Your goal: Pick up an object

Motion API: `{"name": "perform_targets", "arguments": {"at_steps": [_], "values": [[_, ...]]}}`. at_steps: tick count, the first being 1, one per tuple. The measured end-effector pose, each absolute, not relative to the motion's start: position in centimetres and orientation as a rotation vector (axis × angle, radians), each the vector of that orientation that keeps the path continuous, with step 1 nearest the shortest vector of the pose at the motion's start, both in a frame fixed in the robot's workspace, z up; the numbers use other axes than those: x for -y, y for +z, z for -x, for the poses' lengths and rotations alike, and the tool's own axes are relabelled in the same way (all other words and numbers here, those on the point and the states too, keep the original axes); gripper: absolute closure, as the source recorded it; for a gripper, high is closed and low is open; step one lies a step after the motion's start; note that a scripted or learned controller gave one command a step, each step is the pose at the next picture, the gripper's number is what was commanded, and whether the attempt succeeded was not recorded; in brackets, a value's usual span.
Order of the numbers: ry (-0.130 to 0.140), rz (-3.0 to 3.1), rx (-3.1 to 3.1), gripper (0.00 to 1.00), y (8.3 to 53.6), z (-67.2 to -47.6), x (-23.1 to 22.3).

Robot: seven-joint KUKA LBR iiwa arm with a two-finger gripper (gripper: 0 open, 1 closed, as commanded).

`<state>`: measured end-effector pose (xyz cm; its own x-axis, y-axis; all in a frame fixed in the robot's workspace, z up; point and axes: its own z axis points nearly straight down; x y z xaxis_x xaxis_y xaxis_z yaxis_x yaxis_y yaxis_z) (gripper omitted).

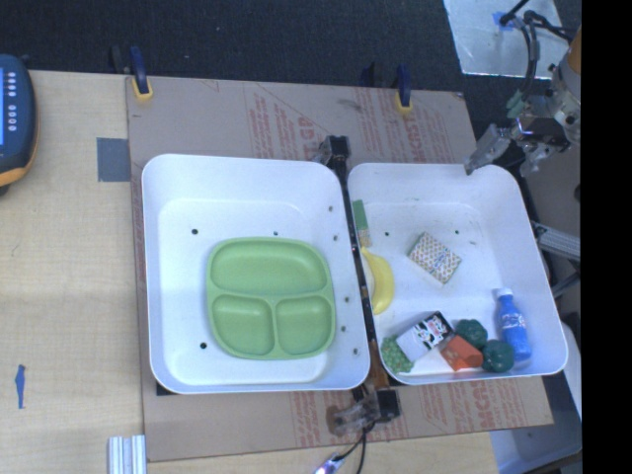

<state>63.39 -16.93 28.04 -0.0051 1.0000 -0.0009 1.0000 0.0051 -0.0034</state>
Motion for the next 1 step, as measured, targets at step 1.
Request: {"name": "perform_targets", "arguments": {"at_steps": [1], "values": [[0.019,2.204,2.213,0.0,10.12,-59.53,13.71]]}}
